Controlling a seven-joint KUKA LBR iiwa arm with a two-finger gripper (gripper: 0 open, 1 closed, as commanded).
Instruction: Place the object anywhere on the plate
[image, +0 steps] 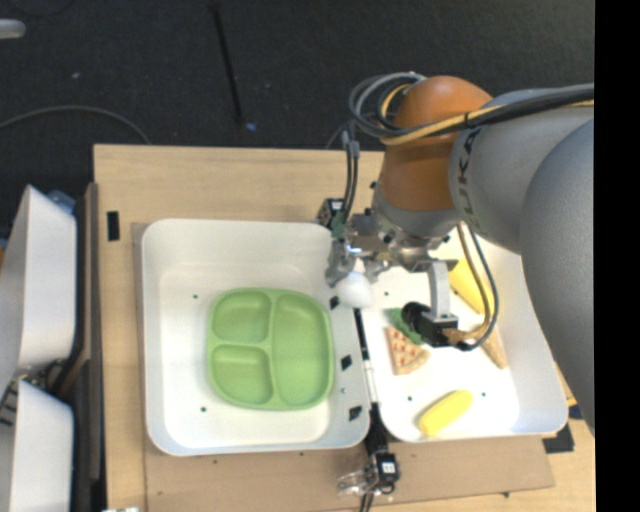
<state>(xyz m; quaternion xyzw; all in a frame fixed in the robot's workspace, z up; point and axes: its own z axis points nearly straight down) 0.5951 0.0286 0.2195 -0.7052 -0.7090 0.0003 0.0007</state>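
Left bin: shallow, white. Holds one light green divided plate with three compartments, lying flat from the bin's centre toward 5 o'clock. Nothing rests on the plate.

Right bin: shallow, white, partly covered by the arm. Holds a toy pizza slice near the 9 o'clock wall. A small green item touches the slice at its 12 o'clock. A yellow oblong piece lies at the bin's 6 o'clock. A second yellow piece, half hidden, lies toward 12 o'clock.

Surface: pale wooden bench. Beyond it at 12 o'clock is a dark floor crossed by thin cables.

Gripper: poised over the shared rim between the bins, at 2 o'clock from the plate.

Task item: a small white rounded object, smooth and plain, possibly an egg or a ball. It sits at the gripper's lower tip and appears to be clasped between nearly closed fingers, though the view is coarse there. It is above the rim, apart from the plate.
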